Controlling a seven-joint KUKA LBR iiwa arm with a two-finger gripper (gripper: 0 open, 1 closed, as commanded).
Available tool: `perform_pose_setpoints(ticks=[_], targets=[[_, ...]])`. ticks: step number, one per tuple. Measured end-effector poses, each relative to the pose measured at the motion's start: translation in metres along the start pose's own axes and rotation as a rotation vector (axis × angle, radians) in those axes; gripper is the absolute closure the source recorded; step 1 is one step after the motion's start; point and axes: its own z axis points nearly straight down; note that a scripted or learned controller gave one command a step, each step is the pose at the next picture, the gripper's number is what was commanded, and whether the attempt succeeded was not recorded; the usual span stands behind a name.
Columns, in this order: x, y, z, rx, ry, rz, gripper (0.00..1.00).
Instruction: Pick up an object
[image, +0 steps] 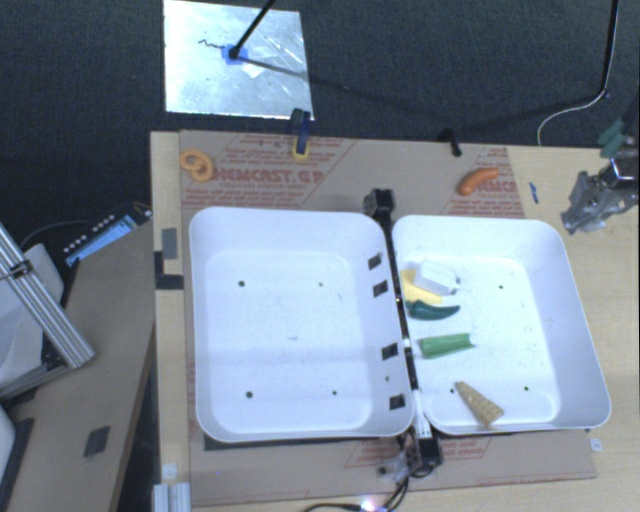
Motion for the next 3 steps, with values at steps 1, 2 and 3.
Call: perform_pose_setpoints(ticks=[1,2,3], targets=[[0.023,0.000,-0.011,0.001,0.003,-0.014,1.00],[0.055,0.000,-0.029,0.001,0.004,-0.017,1.00],[0.071,0.000,-0.032,0.002,0.004,-0.015,1.00]])
